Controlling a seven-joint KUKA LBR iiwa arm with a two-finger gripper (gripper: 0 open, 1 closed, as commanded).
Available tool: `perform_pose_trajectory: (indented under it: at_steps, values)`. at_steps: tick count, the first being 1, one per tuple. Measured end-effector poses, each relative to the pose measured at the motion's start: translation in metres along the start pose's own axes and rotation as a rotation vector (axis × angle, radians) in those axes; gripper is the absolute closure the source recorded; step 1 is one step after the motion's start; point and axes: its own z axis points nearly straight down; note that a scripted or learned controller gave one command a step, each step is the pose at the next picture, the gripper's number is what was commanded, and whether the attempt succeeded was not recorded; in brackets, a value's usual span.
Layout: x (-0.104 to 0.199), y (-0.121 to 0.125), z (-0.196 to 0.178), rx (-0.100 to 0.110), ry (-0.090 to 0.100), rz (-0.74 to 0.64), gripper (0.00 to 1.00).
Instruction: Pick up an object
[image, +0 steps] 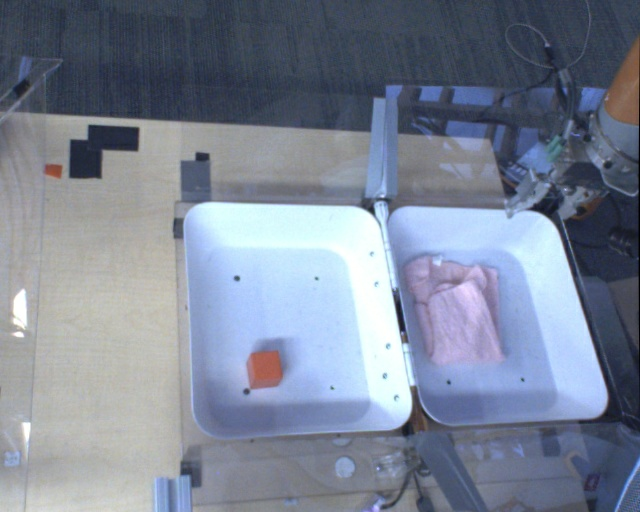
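From the overhead camera you are looking down on a wooden desk (110, 300) carrying two white bins side by side. The left bin (285, 225) is holding an orange cube (265, 369), which is sitting on the floor of the bin toward its near left corner, apart from the walls. The right bin (560, 300) is holding a pink cloth (457, 310), which is lying crumpled and partly folded on the left half of that bin's floor, near the wall shared with the other bin. The arm (620, 110) is reaching in at the upper right, its orange band showing at the edge, and the hand (545, 195) is hanging over the far right corner of the right bin, well apart from both the cloth and the cube. You are seeing pale fingers (520, 200) pointing down toward the rim there, but they are too small and cluttered among cables for you to tell whether they are spread or pressed together; nothing is visible between them. On the desk at the far left, black patches (98, 148) and a small orange mark (53, 171) are lying well apart from the bins.
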Motion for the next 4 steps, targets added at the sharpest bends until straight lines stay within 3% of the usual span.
perform_pose_trajectory:
  at_steps: [1,2,4]
  values:
    - [0.016,-0.008,0.159,0.002,0.001,-0.129,0.0]
    - [0.016,-0.049,0.175,-0.008,-0.001,-0.177,0.0]
    - [0.058,-0.078,0.174,-0.011,-0.002,-0.248,0.0]
